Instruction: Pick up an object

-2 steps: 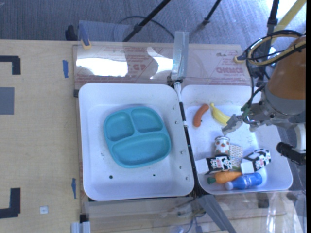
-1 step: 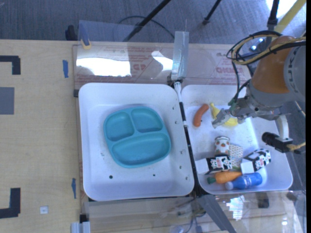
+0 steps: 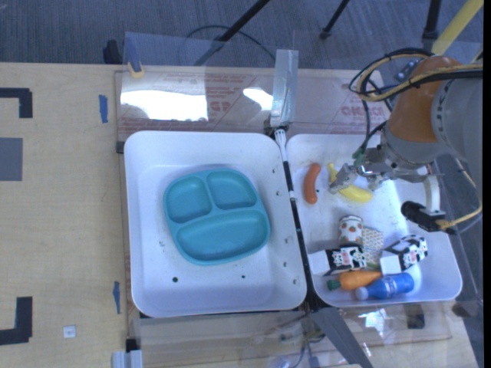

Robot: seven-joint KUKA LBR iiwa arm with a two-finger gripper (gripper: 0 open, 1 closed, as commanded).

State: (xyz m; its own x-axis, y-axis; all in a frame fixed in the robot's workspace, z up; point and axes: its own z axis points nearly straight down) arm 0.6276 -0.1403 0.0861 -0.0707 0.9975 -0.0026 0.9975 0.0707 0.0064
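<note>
The grey arm with its orange band reaches in from the right of the frame, and its pincer (image 3: 347, 176) hangs low in the upper part of the right white bin (image 3: 449, 282), right at a small yellow banana-shaped toy (image 3: 355, 194). Whether the pincer is wide or narrow, I cannot tell. Just left lies an orange sausage-shaped toy (image 3: 311, 183). A blue plastic bottle (image 3: 390, 286) lies near the bin's lower edge. The left white bin (image 3: 146, 228) holds a teal divided plastic plate (image 3: 217, 215).
</note>
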